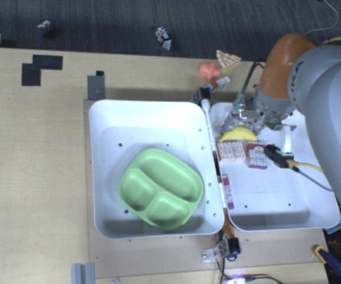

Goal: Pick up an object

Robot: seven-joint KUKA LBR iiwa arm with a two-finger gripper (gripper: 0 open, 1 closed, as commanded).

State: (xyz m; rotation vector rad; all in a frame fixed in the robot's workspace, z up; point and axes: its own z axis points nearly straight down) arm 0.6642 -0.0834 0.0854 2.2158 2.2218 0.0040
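We see a green tray (161, 186) lying in the left bin (108, 129). In the right bin (288, 209), near its back left corner, the gripper (239, 120) hangs just above a yellow object (239, 135), with two small red-and-white packets (243, 153) beside it.

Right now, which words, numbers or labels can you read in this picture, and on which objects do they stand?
None can be read.
Red and white box: printed pattern, too blurred to read.
Small red packet: print too small to read.
Green divided plate: no text.

Two bins (99, 176) — one green plate (161, 186)
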